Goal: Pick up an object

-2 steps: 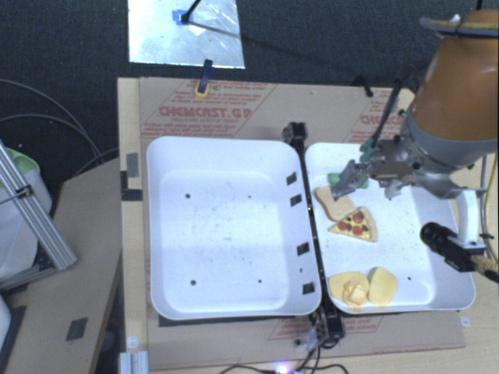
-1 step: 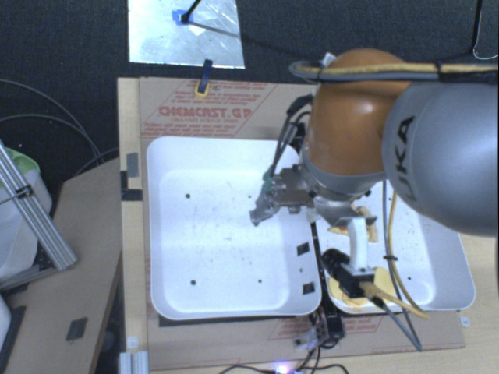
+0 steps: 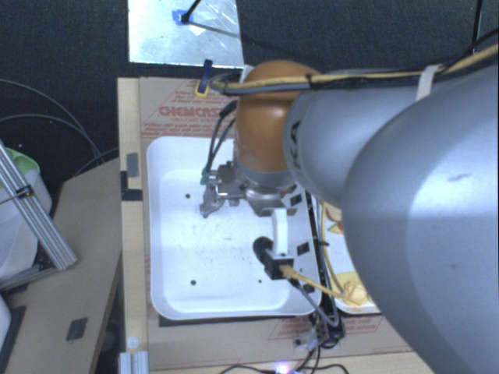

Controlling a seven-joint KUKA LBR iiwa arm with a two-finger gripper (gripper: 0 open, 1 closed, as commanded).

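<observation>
My gripper [image 3: 210, 203] hangs over the upper middle of the left white bin [image 3: 175, 287], low above its floor, under the orange band of the arm. Nothing shows between its tips from this angle. The left bin's floor around it bears only a few small dark specks. The big grey arm covers most of the right bin [image 3: 373, 308]. In the strip left visible there, a yellow object [image 3: 355, 291] lies near the front edge and a pale orange-and-white object [image 3: 334, 223] lies further back.
Both bins rest on a cardboard sheet [image 3: 179, 115] with red print. A shiny foil square [image 3: 183, 22] lies beyond it at the back. A wooden bench top [image 3: 78, 248] and an aluminium frame [image 3: 35, 216] stand to the left.
</observation>
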